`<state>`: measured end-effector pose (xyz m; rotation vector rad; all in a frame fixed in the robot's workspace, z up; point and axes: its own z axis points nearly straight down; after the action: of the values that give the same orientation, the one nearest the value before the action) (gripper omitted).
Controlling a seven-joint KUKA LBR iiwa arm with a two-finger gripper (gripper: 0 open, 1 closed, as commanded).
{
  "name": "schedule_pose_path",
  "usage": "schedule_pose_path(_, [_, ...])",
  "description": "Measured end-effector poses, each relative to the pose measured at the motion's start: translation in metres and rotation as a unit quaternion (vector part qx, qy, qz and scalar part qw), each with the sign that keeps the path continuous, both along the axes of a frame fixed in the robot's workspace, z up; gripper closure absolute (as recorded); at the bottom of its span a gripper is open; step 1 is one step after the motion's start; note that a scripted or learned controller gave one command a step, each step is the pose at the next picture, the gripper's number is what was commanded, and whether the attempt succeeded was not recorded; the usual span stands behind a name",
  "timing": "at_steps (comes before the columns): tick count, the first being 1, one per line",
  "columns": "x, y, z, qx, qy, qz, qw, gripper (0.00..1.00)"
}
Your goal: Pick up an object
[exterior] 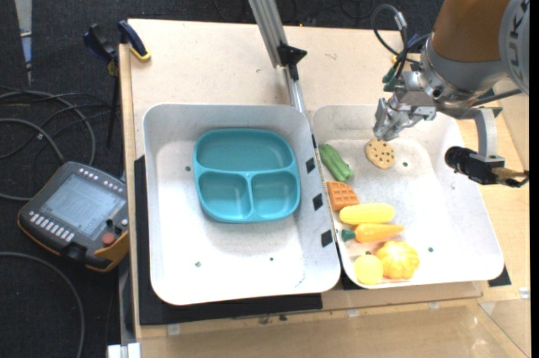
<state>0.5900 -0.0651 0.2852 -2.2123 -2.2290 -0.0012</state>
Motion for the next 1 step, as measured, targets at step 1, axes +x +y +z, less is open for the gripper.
schedule_pose_path(1, [-0.0081, 0.049, -0.0242, 0.0, 0.001, 0.0, 1.0, 1.0])
